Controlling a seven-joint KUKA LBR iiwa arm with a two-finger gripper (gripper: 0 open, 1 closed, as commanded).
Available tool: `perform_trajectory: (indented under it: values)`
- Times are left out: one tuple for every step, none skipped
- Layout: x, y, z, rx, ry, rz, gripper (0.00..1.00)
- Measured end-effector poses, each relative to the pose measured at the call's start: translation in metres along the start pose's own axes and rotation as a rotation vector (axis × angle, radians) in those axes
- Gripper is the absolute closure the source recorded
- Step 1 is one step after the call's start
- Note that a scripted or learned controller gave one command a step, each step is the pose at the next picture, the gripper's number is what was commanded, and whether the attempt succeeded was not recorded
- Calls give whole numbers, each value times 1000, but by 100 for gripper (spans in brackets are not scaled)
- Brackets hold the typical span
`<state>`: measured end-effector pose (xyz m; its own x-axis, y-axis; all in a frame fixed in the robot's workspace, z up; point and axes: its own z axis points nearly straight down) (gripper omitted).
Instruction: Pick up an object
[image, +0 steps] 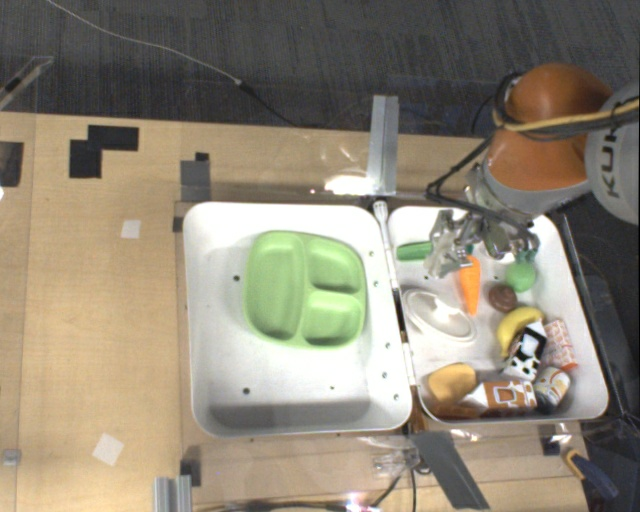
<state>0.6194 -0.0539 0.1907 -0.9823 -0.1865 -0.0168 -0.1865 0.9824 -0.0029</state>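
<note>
Over the right bin (590, 330), the grey arm (545, 125) is reaching down from two o'clock, its gripper (458, 252) hovering at the bin's ten o'clock corner, just above the carrot (468, 285). How its jaws are set cannot be told. Judged by position, the approach step is under way; the next move calls for a descent centred on the carrot, clear of the green stick (411, 252) beside it. The left bin (215, 380) is carrying a green divided plate (303, 287). At the right bin's five o'clock, a banana (516, 328) and a printed brown carton (508, 393) are lying together, its writing too small to read.
</note>
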Motion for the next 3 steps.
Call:
perform_trajectory:
  values:
    - [117,-13,77,-5,17,-107,100]
    - [27,-88,-23,0,4,-410,100]
    - [96,-138,-71,-1,8,-711,100]
